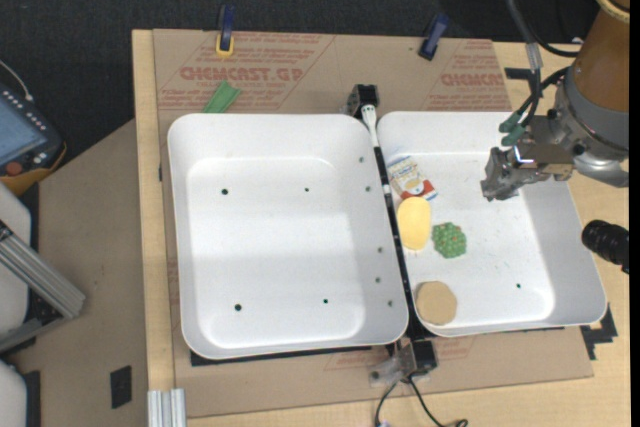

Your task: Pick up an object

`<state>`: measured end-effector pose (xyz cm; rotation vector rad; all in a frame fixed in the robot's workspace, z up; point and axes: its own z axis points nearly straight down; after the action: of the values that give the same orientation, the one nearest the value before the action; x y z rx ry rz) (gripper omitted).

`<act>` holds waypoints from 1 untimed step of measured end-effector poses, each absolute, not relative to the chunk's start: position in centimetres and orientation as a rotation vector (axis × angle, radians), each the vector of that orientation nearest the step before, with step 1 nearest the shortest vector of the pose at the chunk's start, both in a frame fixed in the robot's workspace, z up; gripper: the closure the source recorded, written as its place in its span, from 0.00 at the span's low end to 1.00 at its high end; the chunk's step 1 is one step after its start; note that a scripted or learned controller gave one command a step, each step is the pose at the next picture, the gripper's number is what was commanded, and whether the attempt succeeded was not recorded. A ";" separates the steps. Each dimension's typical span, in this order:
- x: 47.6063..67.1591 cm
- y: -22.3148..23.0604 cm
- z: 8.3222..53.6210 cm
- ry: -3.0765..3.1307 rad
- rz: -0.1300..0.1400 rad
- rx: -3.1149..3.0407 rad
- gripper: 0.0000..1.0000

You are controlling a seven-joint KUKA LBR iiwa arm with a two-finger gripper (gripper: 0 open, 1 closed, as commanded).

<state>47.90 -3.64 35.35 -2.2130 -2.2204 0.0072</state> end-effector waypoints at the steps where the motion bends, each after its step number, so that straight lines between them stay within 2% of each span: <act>1: 47.9 0.5 31.3 -2.222 0.006 -2.213 1.00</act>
<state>47.90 0.51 31.32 -2.2131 -2.2219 0.0058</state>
